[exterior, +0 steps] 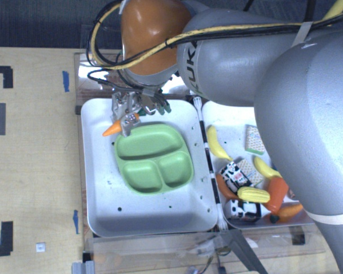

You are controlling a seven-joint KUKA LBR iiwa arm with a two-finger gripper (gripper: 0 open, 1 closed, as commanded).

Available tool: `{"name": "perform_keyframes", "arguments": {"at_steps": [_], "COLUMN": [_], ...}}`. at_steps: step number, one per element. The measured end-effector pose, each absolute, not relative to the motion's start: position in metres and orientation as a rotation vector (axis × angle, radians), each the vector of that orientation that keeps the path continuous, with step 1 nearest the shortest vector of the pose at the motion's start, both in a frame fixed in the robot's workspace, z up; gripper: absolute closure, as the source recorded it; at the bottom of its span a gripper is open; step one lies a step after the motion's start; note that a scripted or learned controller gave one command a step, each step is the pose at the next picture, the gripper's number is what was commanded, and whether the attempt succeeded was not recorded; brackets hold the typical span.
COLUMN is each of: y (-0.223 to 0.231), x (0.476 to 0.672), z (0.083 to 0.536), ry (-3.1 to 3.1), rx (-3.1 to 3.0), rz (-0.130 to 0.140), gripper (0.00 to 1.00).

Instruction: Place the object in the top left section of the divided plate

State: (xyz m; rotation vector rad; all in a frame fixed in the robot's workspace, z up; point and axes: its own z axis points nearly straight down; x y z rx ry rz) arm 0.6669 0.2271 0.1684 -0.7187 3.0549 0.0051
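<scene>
Camera view: gripper clamps carrot (fingers closed on it) at green divided plate's upper-left rim; next lower, release.

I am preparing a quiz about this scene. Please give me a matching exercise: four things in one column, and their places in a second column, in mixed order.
Things:
1. carrot
2. plate
3. banana
4. gripper

Places:
A. right bin, near the divider
B. middle of the left bin
C. above the plate's upper left edge
D. at the gripper's tip, beside the plate

Pairs: 1-D, 2-B, 3-A, 4-C
</scene>
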Motion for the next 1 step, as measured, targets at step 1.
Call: {"name": "perform_keyframes", "arguments": {"at_steps": [1], "y": [0.2286], "x": [0.6688], "z": [0.1794], "ry": [3.048], "rx": [-0.715], "rz": [0.012], "gripper": [1.00]}}
